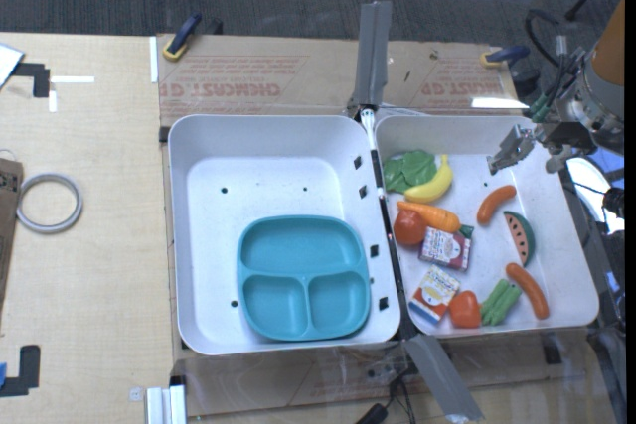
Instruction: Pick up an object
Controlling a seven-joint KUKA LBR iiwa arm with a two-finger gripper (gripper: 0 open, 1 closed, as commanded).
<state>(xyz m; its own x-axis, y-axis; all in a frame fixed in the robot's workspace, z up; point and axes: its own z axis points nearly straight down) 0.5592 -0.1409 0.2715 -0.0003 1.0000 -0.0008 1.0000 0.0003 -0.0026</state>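
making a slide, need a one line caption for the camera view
Arm's tool hovers over the right bin of toy food, above a sausage; the left bin holds a teal divided plate.

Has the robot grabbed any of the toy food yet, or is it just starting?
Just starting. Nothing looks picked up: the banana, carrot, watermelon slice and both sausages all lie in the right bin. The gripper hangs above that bin's far corner with nothing between its fingers. Left to do: go down, grab one toy, maybe the nearby sausage, and lift it.
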